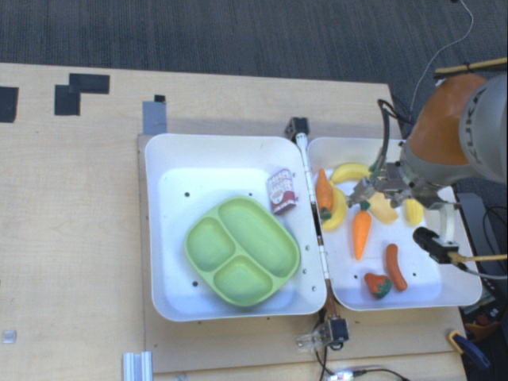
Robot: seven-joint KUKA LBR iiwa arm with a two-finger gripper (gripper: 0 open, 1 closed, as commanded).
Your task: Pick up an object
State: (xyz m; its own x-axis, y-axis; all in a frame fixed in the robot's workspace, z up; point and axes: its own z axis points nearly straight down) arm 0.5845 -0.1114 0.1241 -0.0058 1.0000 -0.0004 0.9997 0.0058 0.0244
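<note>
1. Far to the left of the gripper [371,190], in the left bin [159,213]: a green divided plate [242,251], lying flat and well apart from the tool.
2. Closer, but still to the left of the tool and in the same bin: a small red and white packet [281,190], near the plate's far edge.
3. Just past the wall between the bins, in the right bin [468,296], near the tool's left side: a long orange piece [324,190] along that wall, with a curved banana [335,213] touching it. A second banana [349,171] just behind the tool.
4. The gripper itself: low over the right bin, under the grey arm [476,133] with its orange band. Cannot tell whether released or clenched; nothing seen grasped in it.
5. Just below the tool in the view: an orange carrot [361,232], lying on the bin floor, its thick end toward the tool. Touching or apart, cannot tell.
6. Just beside the tool on its right: a pale yellow block [384,209], then a yellow piece [413,211].
7. Farther below and right of the tool: a red sausage [394,266] and a red and green piece [378,285], both apart from it.
</note>
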